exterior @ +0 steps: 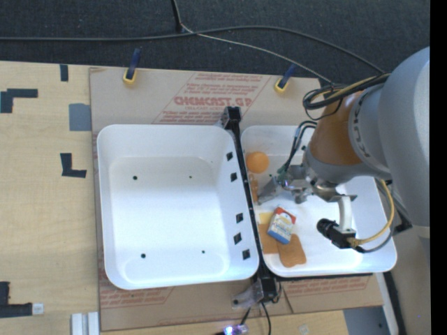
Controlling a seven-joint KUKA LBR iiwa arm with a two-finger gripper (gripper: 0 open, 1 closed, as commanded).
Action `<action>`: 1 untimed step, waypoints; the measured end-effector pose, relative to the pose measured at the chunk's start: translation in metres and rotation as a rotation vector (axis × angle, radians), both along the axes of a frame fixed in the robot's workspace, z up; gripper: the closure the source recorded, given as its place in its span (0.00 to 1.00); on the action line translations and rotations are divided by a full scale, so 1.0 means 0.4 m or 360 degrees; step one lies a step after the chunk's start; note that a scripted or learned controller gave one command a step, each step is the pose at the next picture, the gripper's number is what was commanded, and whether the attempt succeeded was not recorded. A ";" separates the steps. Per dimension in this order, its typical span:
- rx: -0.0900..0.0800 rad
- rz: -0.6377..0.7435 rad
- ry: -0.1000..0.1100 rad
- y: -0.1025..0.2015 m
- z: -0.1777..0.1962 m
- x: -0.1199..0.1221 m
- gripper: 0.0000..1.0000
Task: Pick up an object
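Currently two shallow white plastic bins sit side by side on a brown cardboard sheet (209, 96), joined by a black clipped divider (241, 194), which serves as the landmark for this report. Left of the divider, the larger left bin (112, 187) shows a bare white floor with a few small dark holes. Right of the divider, the right bin (370, 257) holds several items. A small orange ball (258, 162) lies just beside the divider, toward its far end. A small white, blue and red carton (281, 226) lies near the divider's middle stretch, tilted, resting on or against a flat tan-orange piece (292, 252) that extends toward the divider's near end. A second small orange item sits against the divider below the ball; its form cannot be made out.

The grey arm with its orange band (328, 142) reaches down over the right bin. Its gripper (283, 185) hangs just right of the divider, between ball and carton. How wide it stands cannot be told, and no item is seen in its grasp.
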State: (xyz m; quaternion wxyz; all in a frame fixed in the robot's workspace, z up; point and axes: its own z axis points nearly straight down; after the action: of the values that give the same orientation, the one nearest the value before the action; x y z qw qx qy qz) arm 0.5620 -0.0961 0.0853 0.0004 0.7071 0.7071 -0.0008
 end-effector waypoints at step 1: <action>-0.0002 0.0001 -0.0008 0.001 0.002 -0.037 0.00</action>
State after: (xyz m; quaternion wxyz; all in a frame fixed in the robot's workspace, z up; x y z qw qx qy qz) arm 0.5471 -0.0959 0.0860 0.0025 0.7068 0.7074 0.0006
